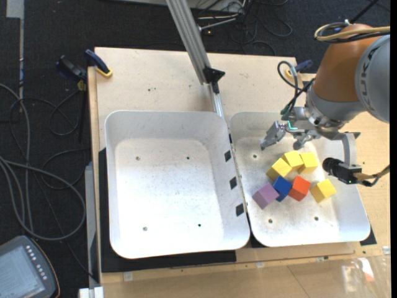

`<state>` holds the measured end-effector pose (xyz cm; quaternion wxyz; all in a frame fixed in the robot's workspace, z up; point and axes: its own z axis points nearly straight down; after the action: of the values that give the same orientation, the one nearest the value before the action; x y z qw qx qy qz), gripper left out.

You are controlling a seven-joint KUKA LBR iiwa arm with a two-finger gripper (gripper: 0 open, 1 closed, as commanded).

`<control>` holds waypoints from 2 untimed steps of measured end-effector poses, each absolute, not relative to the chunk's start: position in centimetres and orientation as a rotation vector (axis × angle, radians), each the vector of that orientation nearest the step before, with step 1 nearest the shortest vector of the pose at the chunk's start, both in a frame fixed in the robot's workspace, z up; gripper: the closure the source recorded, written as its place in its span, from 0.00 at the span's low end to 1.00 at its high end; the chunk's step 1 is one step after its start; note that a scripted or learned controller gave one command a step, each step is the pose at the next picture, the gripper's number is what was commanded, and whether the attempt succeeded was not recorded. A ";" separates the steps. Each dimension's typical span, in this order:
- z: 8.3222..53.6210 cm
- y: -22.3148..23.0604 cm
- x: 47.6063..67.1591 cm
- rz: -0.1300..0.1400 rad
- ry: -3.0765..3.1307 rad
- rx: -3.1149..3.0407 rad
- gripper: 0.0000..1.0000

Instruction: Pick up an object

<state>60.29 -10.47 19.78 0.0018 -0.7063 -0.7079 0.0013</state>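
- Dark carpet strewn with cables surrounds the pale bench (pixel 161 79), which carries two shallow white bins edge to edge; a slanted aluminium rail (pixel 186 30) crosses its far side.
- Camera view: my pincer (pixel 283 138) hangs over the far half of the right bin (pixel 347 225), fingers spread, nothing between them.
- Blocks cluster near that bin's middle: two yellow cubes (pixel 293 162) touching, a blue block (pixel 282 185), an orange block (pixel 300 188), a purple block (pixel 266 195) toward the divider, and a lone yellow block (pixel 323 190) by the right wall.
- My worry: they sit so tightly that a finger may land on a neighbour, scattering the pile or pinching a corner that slips.
- Left bin (pixel 124 166) lies beside it.
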 end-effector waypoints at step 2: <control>15.4 -10.8 60.9 0.005 -2.219 -2.220 0.00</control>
<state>60.94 -10.78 15.37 0.0014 -0.7073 -0.7069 0.0016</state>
